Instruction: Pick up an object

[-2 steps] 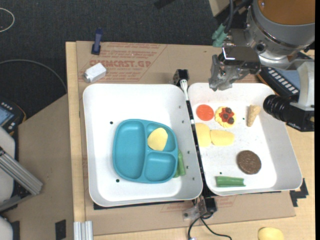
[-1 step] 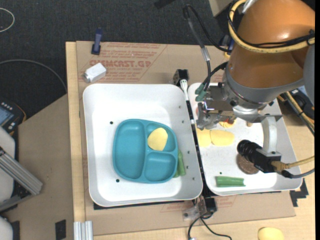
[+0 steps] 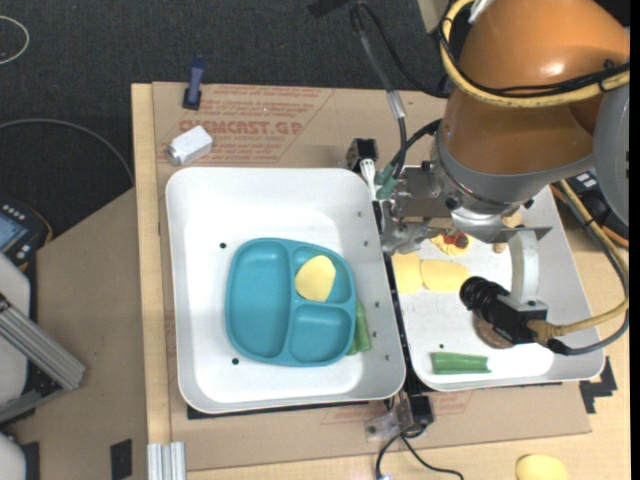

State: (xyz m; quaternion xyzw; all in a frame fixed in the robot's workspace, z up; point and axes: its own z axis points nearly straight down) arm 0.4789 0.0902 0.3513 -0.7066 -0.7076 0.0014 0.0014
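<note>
In the right bin [image 3: 575, 268], a pale yellow piece [image 3: 422, 272] lies near the left wall, just below my gripper [image 3: 438, 236]. The gripper hangs low over the bin's upper left part, mostly hidden under the wrist. A small red bit [image 3: 457, 240] peeks out beside it. Near the bin's front edge lies a flat green piece [image 3: 461, 363], and a brown thing [image 3: 492, 336] is partly hidden under the robot. The left bin [image 3: 200, 208] bears a teal divided plate [image 3: 265, 308] with a yellow piece [image 3: 316, 279] in its upper right compartment. A green strip [image 3: 360, 330] leans at the plate's right rim.
Both bins rest on a cardboard sheet [image 3: 250, 118] with a small white block [image 3: 190, 146] and a blue clip [image 3: 194, 84] at its back left. A yellow object [image 3: 538, 466] lies off the bench at the front right. Cables run behind the bins.
</note>
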